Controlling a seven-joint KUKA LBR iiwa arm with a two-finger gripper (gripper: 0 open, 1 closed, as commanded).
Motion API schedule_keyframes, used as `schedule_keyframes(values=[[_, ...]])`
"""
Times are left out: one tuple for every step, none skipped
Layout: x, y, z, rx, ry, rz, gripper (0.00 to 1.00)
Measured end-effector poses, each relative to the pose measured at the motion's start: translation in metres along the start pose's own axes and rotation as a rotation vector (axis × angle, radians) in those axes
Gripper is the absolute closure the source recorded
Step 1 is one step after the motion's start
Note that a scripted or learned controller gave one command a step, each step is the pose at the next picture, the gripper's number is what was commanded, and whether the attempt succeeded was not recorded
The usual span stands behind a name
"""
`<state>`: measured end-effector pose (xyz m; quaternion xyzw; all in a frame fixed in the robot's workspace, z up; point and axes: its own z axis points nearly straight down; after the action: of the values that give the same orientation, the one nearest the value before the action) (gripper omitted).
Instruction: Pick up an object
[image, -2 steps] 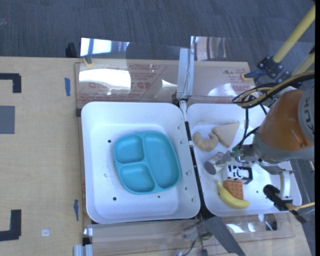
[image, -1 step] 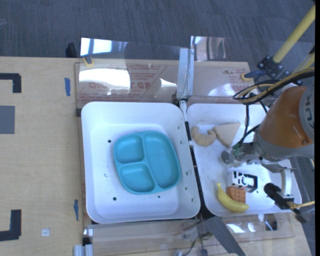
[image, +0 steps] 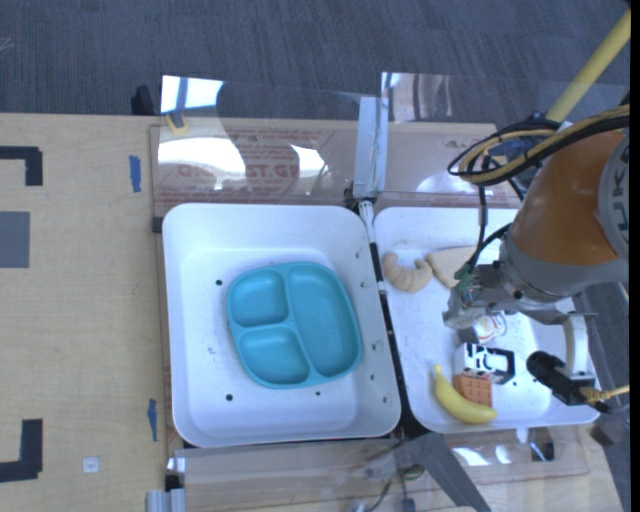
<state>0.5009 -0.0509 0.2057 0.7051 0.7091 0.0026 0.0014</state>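
In the right bin (image: 420, 330) lie a yellow banana (image: 456, 398), a small orange waffle-like piece (image: 474, 388) beside it, a beige croissant (image: 406, 271) and a tan piece (image: 448, 265) near the bin's far side. My gripper (image: 483, 325) hangs low over the right bin's middle, just above the banana and the orange piece; a small white and red thing shows at its tip. The arm's orange band (image: 565, 205) covers the bin's right part.
The left bin (image: 200, 250) holds a teal divided plate (image: 293, 324). A clear partition (image: 368, 140) stands behind the bins. Cables (image: 505, 140) loop above the arm. The tan bench (image: 70, 300) stretches to the left.
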Motion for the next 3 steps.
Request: schedule_keyframes(values=[[-0.036,-0.022,0.006,0.008,-0.002,0.009,1.00],[-0.066,-0.021,-0.023,0.003,-0.003,0.007,1.00],[-0.112,0.058,-0.022,0.006,-0.003,0.005,1.00]])
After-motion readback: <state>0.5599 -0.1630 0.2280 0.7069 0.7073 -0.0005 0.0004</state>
